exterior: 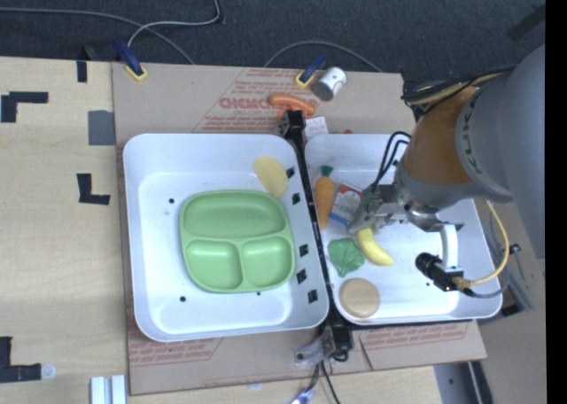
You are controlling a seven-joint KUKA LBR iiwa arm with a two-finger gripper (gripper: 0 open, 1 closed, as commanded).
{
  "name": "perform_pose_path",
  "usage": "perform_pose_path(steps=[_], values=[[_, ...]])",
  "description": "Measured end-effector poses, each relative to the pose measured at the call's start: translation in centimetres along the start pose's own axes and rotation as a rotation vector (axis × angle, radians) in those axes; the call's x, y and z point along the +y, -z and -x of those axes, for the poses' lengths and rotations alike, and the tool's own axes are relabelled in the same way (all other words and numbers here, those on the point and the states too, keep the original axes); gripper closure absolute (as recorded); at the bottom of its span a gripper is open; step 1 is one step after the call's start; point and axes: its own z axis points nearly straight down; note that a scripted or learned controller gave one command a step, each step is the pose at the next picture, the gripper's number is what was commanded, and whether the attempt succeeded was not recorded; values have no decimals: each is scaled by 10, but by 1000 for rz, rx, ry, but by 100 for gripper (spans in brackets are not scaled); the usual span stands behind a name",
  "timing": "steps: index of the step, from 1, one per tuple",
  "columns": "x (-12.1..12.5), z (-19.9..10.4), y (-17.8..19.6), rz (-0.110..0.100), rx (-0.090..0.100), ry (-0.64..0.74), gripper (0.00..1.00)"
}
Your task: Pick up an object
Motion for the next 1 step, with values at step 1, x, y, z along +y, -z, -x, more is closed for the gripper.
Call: perform_pose_path(steps=[1], values=[[12, -69, 89, -4, 3, 2, 100]])
